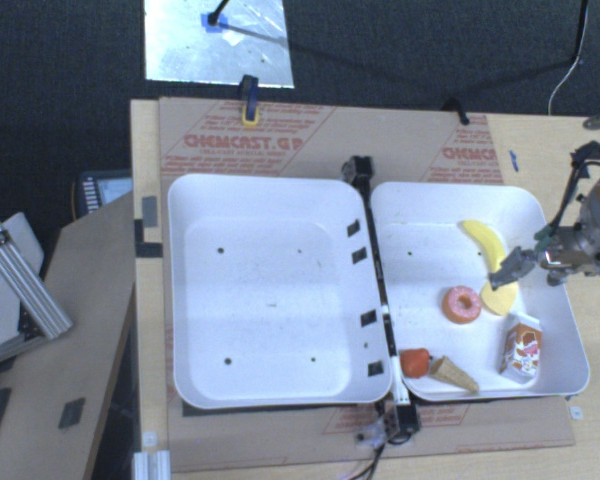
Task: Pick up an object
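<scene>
Dark carpet is seen around a wooden bench [100, 268] on which a printed cardboard sheet [280, 138] is laid under two shallow white bins set side by side. Nothing is seen lying in the left bin [195, 203], while all the objects are gathered in the right bin [430, 203]: a yellow banana [484, 242] near the middle, a pale yellow slice [498, 297] just below it, a pink doughnut [462, 304] close beside the slice, a small carton [521, 352] toward the near right corner, and a red piece [414, 362] touching an ice-cream cone [453, 373] at the near edge. The gripper [515, 264] is reached in from the right, its dark tip placed just beside the banana's lower end and above the slice; whether its fingers are apart or together cannot be told, and nothing is seen held. A miss is judged likely, since banana, slice and doughnut are crowded together and a descent between them could push one aside, or a curved or flat piece could slip out on closing
</scene>
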